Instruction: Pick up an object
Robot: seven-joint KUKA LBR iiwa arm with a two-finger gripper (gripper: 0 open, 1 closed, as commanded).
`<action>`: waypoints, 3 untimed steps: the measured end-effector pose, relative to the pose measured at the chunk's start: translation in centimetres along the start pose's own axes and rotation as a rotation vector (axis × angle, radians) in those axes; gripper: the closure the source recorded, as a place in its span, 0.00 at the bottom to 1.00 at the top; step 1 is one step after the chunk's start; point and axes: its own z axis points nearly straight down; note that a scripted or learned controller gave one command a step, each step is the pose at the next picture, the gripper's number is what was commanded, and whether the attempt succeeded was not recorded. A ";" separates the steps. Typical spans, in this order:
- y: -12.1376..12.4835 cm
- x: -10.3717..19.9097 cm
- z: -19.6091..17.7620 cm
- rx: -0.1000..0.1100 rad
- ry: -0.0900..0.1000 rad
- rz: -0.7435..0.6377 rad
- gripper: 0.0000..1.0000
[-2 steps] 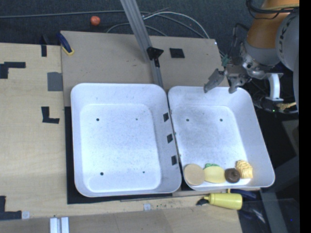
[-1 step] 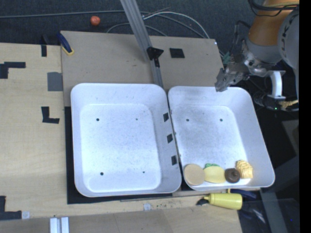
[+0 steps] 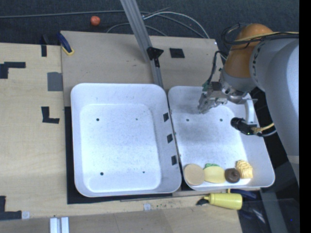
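My gripper (image 3: 203,107) hangs over the far part of the right bin (image 3: 194,130), fingers pointing down toward the bin floor, with nothing between them. Along the near edge of that bin lie several small things: a tan round disc (image 3: 194,174), a green piece (image 3: 211,166) partly hidden behind a pale yellow piece (image 3: 214,174), a dark brown ring (image 3: 233,175) and a yellow ridged piece (image 3: 244,169). All of them lie well below the gripper in the view, apart from it.
The left bin (image 3: 119,140) sits beside the right one. A yellow-handled tool (image 3: 223,200) lies on the bench just in front of the right bin. A slanted metal pole (image 3: 141,33) rises behind the bins. A small red ball (image 3: 95,20) rests far back.
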 end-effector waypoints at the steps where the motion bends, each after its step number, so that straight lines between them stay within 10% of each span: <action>1: 0.2 0.0 -1.5 -0.009 -0.001 -0.001 1.00; 3: -6.5 14.6 -8.0 -0.009 0.001 -0.007 1.00</action>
